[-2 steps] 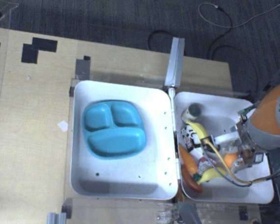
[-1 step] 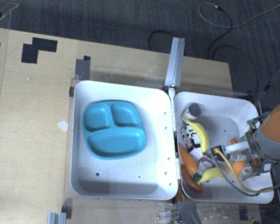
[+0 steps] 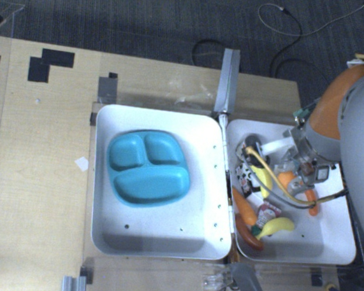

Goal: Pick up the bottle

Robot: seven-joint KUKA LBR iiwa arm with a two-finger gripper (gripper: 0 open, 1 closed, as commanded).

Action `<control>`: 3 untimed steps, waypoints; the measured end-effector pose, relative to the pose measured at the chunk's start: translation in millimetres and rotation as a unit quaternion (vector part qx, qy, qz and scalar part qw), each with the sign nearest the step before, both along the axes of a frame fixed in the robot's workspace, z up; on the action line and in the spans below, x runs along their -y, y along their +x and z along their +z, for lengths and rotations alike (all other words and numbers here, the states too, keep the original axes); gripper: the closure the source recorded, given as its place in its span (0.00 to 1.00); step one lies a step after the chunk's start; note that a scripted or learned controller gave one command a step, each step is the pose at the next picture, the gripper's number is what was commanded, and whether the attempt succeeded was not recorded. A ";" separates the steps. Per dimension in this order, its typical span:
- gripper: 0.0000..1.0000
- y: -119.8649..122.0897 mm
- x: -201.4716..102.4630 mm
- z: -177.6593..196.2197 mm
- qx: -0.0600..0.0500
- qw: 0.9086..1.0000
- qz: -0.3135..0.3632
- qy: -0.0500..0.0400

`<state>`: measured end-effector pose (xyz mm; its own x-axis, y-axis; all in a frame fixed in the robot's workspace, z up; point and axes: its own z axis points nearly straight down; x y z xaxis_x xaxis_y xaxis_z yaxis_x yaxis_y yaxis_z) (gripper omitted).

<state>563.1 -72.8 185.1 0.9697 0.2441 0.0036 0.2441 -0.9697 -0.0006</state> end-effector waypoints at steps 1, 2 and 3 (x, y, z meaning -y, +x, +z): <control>1.00 41.2 10.6 -17.0 -0.001 1.000 -0.019 0.000; 1.00 41.7 33.6 154.7 0.003 1.000 -0.020 -0.002; 1.00 59.6 -23.5 47.2 -0.001 1.000 -0.021 0.000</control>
